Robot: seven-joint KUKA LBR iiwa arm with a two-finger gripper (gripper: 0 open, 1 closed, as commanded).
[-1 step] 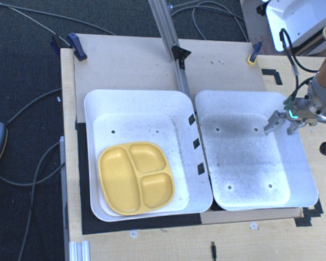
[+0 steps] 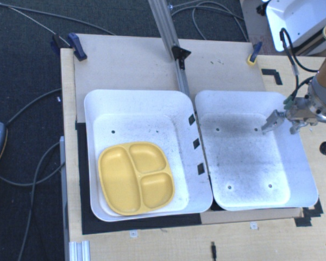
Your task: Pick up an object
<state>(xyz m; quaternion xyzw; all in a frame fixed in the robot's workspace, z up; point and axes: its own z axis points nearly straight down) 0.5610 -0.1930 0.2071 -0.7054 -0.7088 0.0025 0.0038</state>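
The yellow divided tray, the only pickable obj., is seen lying flat in the left bin, while the gripper is held w/ nothing over the right bin, well apart; jaw state can't be told.

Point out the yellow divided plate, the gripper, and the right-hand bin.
yellow divided plate (image 2: 135, 176), camera view, on the ridge where its three compartments meet.
gripper (image 2: 269, 124), camera view, at its fingertips over the right bin.
right bin (image 2: 244, 156), camera view, on its bare speckled floor.
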